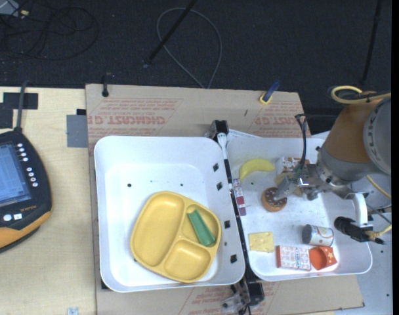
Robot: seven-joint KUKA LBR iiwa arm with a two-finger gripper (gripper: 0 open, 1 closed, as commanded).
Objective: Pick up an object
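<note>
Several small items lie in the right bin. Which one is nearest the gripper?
The brown doughnut, just left of the gripper. The banana, cheese slice, can and red carton all lie farther off.

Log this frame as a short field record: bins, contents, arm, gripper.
left bin: yellow divided plate with a green item in one compartment
right bin: banana, donut, yellow square, can, red-and-white box, orange piece
arm: enters from the right
gripper: beside the donut, grasp unclear
</note>
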